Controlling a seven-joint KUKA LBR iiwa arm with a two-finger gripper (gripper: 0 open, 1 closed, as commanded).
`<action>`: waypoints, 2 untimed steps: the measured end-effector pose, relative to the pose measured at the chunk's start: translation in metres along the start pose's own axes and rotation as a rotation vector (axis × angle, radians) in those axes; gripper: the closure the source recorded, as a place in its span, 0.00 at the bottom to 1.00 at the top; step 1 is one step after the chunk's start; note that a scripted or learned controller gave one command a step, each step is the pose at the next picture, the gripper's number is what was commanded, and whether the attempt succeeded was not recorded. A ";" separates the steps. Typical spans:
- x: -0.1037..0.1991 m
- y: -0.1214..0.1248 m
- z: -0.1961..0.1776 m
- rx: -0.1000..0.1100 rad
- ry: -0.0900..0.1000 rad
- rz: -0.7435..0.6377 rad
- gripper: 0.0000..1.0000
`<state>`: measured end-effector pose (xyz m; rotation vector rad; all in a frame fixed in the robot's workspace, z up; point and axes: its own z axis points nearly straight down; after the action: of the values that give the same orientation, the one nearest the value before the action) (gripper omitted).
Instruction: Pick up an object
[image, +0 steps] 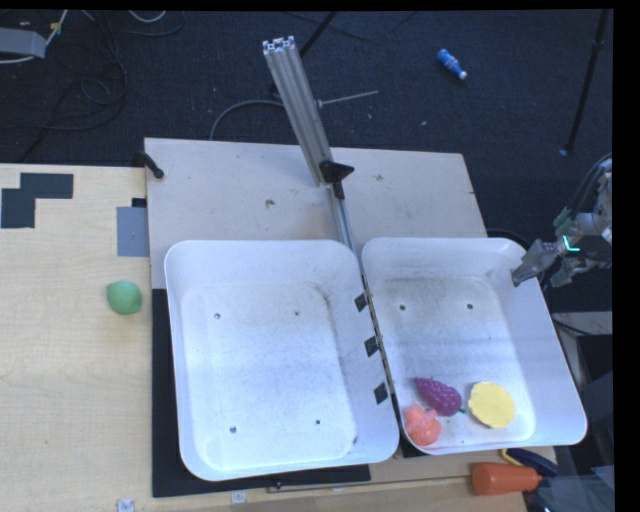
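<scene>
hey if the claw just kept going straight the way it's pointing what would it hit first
The claw points left and slightly down over the right bin's far right rim. Going on, it would probably meet that bin's bare floor first, well short of the toys, though depth is unclear.

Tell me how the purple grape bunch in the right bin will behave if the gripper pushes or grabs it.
The purple grape bunch looks like a lumpy toy, so it probably shuffles rather than rolls when pushed. Its bumpy surface may let fingers slip between lobes. It lies close to the orange piece and near the yellow disc, so a push would likely knock into them.
</scene>
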<state>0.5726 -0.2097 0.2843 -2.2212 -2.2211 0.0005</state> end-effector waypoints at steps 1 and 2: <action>0.000 0.000 0.000 0.000 0.000 0.000 0.00; 0.010 0.000 0.052 0.004 0.001 0.000 0.00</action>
<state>0.5727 -0.1996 0.2326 -2.2183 -2.2188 0.0036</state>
